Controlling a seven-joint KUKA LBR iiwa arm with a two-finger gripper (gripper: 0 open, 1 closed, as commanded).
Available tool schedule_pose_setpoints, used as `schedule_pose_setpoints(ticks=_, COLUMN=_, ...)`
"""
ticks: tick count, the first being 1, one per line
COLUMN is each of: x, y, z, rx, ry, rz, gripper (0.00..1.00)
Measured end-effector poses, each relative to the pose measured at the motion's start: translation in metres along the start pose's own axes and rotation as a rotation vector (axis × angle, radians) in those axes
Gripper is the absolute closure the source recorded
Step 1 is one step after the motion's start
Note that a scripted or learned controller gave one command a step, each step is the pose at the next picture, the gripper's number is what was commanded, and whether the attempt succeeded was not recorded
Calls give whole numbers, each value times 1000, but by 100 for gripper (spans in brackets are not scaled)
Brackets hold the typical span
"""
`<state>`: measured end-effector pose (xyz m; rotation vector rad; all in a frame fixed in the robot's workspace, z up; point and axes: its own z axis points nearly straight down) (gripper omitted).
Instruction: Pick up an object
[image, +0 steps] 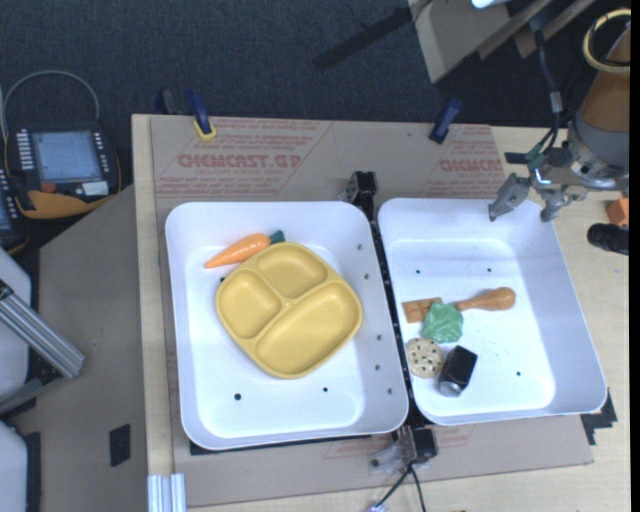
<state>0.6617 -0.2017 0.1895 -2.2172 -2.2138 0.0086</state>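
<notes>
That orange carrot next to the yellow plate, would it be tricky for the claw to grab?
Probably somewhat. The carrot looks smooth and tapered, so it might slip toward its thin end. Its round shape suggests it could roll if nudged. It lies close against the yellow plate, leaving little room on that side. It looks like a light toy.

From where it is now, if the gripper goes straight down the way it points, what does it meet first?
Probably the bare floor of the right bin near its far right corner. The gripper hangs apart from the object cluster; depth is unclear.
</notes>
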Motion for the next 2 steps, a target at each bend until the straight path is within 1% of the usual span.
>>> schedule_pose_setpoints(ticks=1, x=0, y=2, z=-6, rx=-10, ry=-2, rz=-2, gripper=0)
schedule_pose_setpoints(ticks=2, x=-4, y=2, z=35, rx=-8, ry=-2, rz=-2, gripper=0)
